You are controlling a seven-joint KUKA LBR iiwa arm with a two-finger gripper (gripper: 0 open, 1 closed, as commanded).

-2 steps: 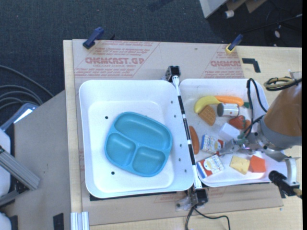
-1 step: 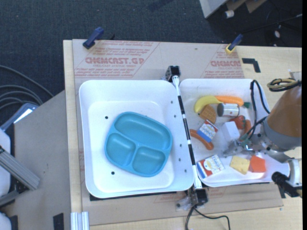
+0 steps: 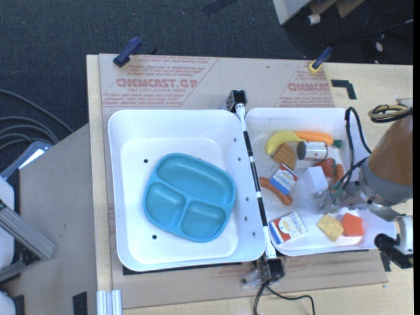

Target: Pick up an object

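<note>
The right bin [image 3: 259, 120] holds several small items: a yellow banana [image 3: 281, 140], an orange carrot [image 3: 314, 136], a silver can [image 3: 314, 151], a brown cracker [image 3: 284, 156], a red sausage [image 3: 276, 189], a small red-and-white carton [image 3: 284, 176], a white box with red print [image 3: 289, 226], a yellow cheese wedge [image 3: 330, 227] and an orange block [image 3: 353, 225]. My gripper [image 3: 328, 201] reaches in from the right, low over the bin. It sits beside a pale grey block [image 3: 315, 180] and just above the cheese wedge. Nothing is visibly held.
The left bin [image 3: 121, 176] holds a blue divided tray [image 3: 189, 197]. A black divider [image 3: 252, 176] runs between the bins. The arm's orange band [image 3: 397, 153] and black cables [image 3: 354, 143] hang over the right bin's right side. Blue [image 3: 127, 51] and yellow [image 3: 320, 59] clamps sit at the bench's back edge.
</note>
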